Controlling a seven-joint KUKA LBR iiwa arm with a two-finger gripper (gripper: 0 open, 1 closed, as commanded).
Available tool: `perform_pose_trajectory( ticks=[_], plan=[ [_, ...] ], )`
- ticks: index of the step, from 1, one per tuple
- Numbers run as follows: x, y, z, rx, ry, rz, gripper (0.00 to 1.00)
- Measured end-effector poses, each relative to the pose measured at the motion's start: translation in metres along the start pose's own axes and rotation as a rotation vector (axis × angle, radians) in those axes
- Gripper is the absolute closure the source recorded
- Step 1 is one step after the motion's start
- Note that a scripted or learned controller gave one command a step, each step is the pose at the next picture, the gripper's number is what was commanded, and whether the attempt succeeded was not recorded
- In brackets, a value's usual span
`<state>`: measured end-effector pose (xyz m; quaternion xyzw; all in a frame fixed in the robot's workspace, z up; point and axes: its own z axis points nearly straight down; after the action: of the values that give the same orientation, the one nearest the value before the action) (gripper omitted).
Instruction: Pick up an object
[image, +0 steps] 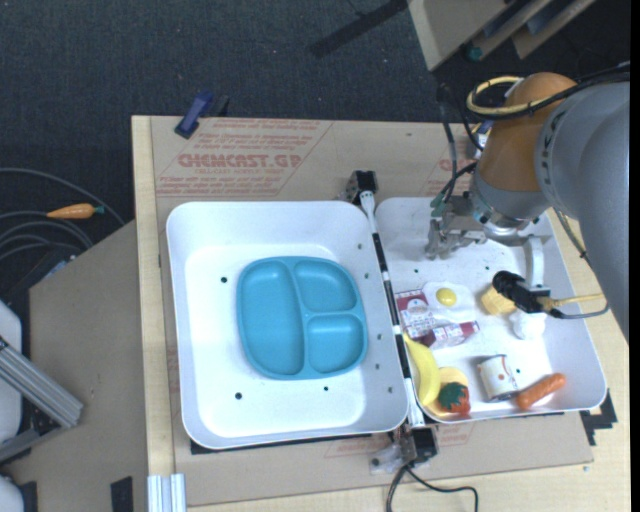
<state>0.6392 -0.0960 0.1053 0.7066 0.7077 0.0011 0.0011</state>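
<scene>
Nearest the camera, along the front wall of the right-hand shallow white bin, lie a yellow toy banana with a red, green-topped toy fruit touching it, a small silver tin can and an orange toy carrot. They crowd together there, so a clean grip on any one of them looks awkward. Just behind sit a red-and-white printed packet, a white toy fried egg with a yellow yolk and a yellow lump, each a little freer of its neighbours. Any of these could serve as the object to pick up; all of them are in this bin and none is lifted.

The left-hand shallow white bin holds a blue divided plastic plate, lying flat in its middle — probably too broad and low to be an easy target.

Farther back, the tool points down into the far end of the right-hand bin, over bare white floor, apart from the egg and the packet. Nothing is seen in its grasp, and whether it is open or closed cannot be told from this angle. Judging by its place, it stands behind the clutter — a short reach toward the camera would bring it to the egg.

The bins rest on a cardboard-covered counter.
</scene>
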Motion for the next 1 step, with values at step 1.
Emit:
perform_pose_trajectory(
  ticks=[1],
  plan=[
    [0.0000,-0.0002,0.0003,0.001,0.000,0.000,0.00]
  ],
)
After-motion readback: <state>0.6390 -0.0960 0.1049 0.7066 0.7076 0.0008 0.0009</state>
